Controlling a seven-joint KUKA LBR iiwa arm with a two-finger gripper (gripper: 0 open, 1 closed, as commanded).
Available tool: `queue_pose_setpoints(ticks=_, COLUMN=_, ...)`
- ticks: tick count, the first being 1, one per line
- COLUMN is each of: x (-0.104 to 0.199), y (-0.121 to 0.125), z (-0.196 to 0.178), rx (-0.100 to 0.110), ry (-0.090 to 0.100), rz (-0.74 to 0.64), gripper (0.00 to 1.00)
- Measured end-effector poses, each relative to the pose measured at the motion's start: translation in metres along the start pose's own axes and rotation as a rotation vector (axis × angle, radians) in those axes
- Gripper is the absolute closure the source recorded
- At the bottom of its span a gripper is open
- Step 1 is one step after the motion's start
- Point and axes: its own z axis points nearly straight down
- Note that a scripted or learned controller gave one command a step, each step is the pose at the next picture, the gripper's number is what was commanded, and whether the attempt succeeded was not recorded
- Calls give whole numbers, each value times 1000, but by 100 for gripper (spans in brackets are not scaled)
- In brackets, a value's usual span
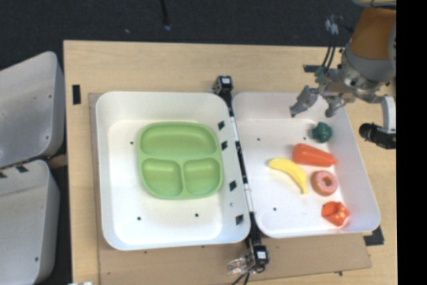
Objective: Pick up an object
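Note:
The right bin [280, 210] holds several toy foods: a small dark green piece [323, 131], an orange carrot [313, 155], a yellow banana [289, 172], a pink donut [325, 182] and a red pepper [335, 213]. My gripper [317, 101] hangs over the bin's far right corner, just above and left of the green piece. Its fingers are spread apart, with nothing between them.
The left bin [120, 210] holds a green divided plate [180, 159]. A row of black clips [235, 150] runs along the seam between the bins. The arm's grey body with its orange band [371, 30] stands at the right edge.

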Motion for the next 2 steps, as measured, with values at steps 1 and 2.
queue_pose_setpoints(ticks=1, x=0, y=3, z=-8, rx=-13, ry=-2, rz=-2, gripper=0)
queue_pose_setpoints(ticks=2, x=0, y=-3, z=36, rx=-10, ry=-3, rz=-2, gripper=0)
